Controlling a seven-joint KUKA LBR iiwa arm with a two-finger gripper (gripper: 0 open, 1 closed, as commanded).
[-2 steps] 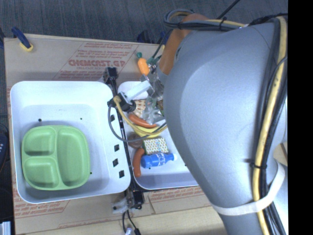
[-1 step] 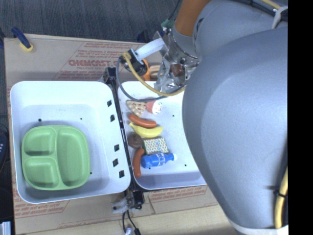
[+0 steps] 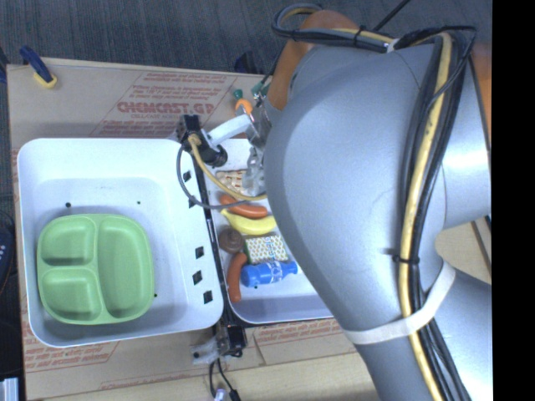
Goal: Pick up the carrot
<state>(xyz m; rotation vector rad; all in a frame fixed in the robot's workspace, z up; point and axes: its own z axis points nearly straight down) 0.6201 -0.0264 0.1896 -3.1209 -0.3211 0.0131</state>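
The arm (image 3: 368,190), grey w/ an orange band near the top, covers most of the right bin (image 3: 276,312). Gripper (image 3: 251,153) sits at the bin's far end, near the divider btw the two bins; can't tell its state, too much is blocked by the arm's bulk and cabling. Black and yellow cables (image 3: 418,157) run down the arm; another black cable loops by the divider.

Taking the right bin as landmark: inside it, along its left wall, lies the carrot (image 3: 235,276), orange, lengthwise, toward the near end. Just beside it, a blue item (image 3: 269,273), touching or nearly so. Just beyond that, a checkered/patterned block (image 3: 266,246), w/ a brown round thing (image 3: 230,241) at its left. Farther up: a yellow banana (image 3: 252,221) and an orange-red piece (image 3: 245,210) on top of it, both partly under the arm. None of these is btw the fingers as far as I can see.

Left of the right bin, the other white bin (image 3: 109,161) holds a green divided plate (image 3: 95,267), 3 compartments, well apart from the carrot.

Both bins sit on a brown cardboard sheet (image 3: 159,98) w/ red print. Beyond it, dark grey carpet-like floor (image 3: 125,15). A blue-yellow clamp (image 3: 38,65) sits at the cardboard's far left corner.
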